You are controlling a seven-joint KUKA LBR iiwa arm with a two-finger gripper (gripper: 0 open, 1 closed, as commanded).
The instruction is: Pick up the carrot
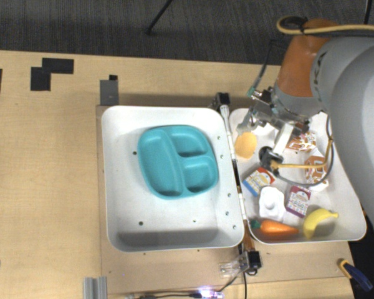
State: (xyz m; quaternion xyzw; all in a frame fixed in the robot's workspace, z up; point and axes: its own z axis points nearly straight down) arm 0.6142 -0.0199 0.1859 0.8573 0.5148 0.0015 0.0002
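Near edge, right bin (346, 198): the carrot (278, 229) lies on its side against the near wall, orange, roughly parallel to that wall. Just to its right is a yellow banana (318, 222), close beside it, but contact is unclear. A white bottle (271, 201) sits just beyond the carrot, and a purple packet (297, 199) is just right of the bottle.

Mid bin: a blue-and-red packet (258, 180) is near the left wall. Beyond it is a yellow-orange round object (245, 144), also by the left wall. Brown-and-white packets (302, 143) lie toward the far right part of the bin, partly covered by the arm.

The gripper (257, 116) sits over the far left corner of the right bin, just beyond the round object and well apart from the carrot. I cannot tell whether it is released or clenched, and nothing is seen in its grasp. The grey arm with its orange band (298, 67) comes in from the right.

The left bin (124, 223) sits beside the right bin, their walls touching. A teal divided plate (177, 161) lies flat near its middle.

Both bins rest on a pale wooden table (43, 185).
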